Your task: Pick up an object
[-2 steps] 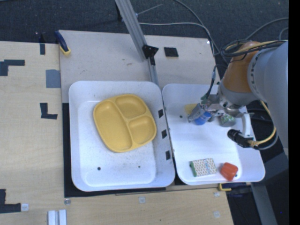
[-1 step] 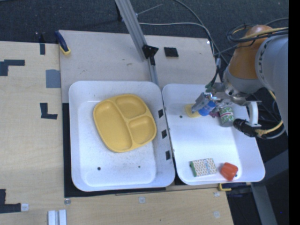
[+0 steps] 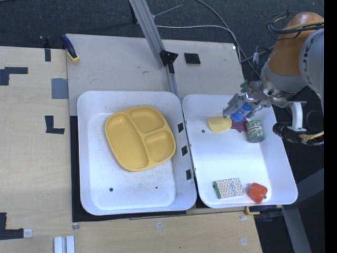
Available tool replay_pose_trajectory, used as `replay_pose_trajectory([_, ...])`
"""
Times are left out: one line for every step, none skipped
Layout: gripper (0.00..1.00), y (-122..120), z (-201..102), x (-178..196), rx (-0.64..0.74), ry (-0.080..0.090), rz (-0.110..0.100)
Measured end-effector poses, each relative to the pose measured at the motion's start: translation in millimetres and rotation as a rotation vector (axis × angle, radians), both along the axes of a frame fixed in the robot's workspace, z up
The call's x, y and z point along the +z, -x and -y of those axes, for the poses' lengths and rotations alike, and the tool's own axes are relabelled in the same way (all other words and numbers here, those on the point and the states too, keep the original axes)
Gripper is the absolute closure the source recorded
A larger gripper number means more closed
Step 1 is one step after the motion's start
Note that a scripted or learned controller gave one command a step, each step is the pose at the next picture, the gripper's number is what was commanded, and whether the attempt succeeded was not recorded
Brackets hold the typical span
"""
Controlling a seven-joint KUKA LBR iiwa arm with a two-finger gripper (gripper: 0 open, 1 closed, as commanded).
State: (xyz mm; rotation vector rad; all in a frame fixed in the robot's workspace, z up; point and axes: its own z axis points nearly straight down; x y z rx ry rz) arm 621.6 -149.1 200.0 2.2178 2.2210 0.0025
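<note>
Two shallow white bins sit side by side on the bench. The left bin (image 3: pixel 89 141) carries a yellow divided plate (image 3: pixel 140 137) with three compartments, lying flat and slightly skewed, taking up the upper middle of the bin floor. The right bin (image 3: pixel 237 157) holds the loose objects. A pale yellow rounded piece (image 3: pixel 219 124), soft-looking, lies in the upper part of that bin. Just beside it to the right is a small purple object (image 3: pixel 238 125), partly hidden under the arm's tooling, shape not clear. Further right, near the bin's right wall, stands a small grey-green can (image 3: pixel 255 131) with a patterned label, upright or nearly so. At the near end of the bin lies a flat patterned box (image 3: pixel 228 188), green edged, and touching or just beside its right end a red-orange rounded object (image 3: pixel 257 192). The arm enters from the right, orange band visible above the wrist. The gripper (image 3: pixel 239 109) hangs over the upper part of the right bin, above the purple object and just right of the pale yellow piece; a blue part shows at its tip. Jaw state cannot be made out at this angle, and nothing is visibly held.
</note>
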Motion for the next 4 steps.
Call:
replay_pose_trajectory([1.0, -1, 0, 51, 0.0, 0.0, 0.0])
replay_pose_trajectory([1.0, -9, -57, 57, 0.005, -0.002, -0.002])
replay_pose_trajectory([1.0, -18, -120, 47, 0.005, -0.002, -0.005])
replay_pose_trajectory([1.0, -33, -169, 40, 0.005, -0.001, -0.004])
